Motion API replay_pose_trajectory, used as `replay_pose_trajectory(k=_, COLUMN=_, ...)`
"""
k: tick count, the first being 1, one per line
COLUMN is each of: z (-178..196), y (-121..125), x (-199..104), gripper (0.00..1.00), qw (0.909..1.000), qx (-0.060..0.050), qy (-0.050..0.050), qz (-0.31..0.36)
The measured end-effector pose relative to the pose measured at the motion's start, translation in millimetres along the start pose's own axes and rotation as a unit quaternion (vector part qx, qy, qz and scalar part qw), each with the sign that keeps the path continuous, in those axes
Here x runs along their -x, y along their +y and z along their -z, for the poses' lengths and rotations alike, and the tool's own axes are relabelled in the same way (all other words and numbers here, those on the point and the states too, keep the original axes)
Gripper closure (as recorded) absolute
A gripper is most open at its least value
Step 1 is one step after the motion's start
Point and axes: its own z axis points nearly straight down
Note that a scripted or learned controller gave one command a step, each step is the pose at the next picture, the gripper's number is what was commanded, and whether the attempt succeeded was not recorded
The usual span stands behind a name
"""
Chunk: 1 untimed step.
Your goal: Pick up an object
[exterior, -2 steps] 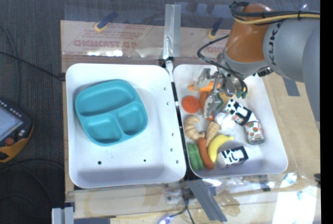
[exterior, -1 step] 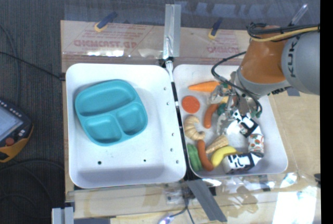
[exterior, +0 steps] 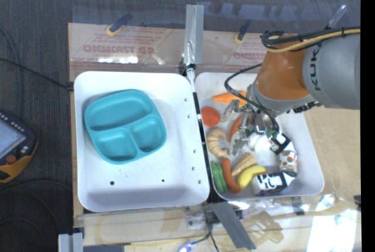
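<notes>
The likeliest target, a slim orange plastic carrot (exterior: 235,127), is lying in the right-hand shallow white bin (exterior: 312,158), among toy foods at the bin's centre. Its long axis is running roughly from twelve to six o'clock, leaning slightly toward one, though which end is the tip is too small to tell. The metal two-finger gripper (exterior: 247,129) is hanging just beside it, at its three o'clock, and whether it is open or closed cannot be told. Nothing is visibly lifted, so I judge the pick is not yet done: grasping and raising remain. At the carrot's seven o'clock is sitting a tan croissant-shaped toy (exterior: 217,141); at five o'clock, a yellow plastic banana (exterior: 249,174). Farther off at nine o'clock, a turquoise sectioned plastic tray (exterior: 123,125) is resting in the left-hand white bin (exterior: 176,183).
</notes>
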Motion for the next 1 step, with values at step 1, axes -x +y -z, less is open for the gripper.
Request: replay_pose_trajectory(k=1, z=-0.8, y=-0.5, x=14.0, gripper=0.00, qw=0.9998, qx=-0.001, qy=0.003, qz=0.022)
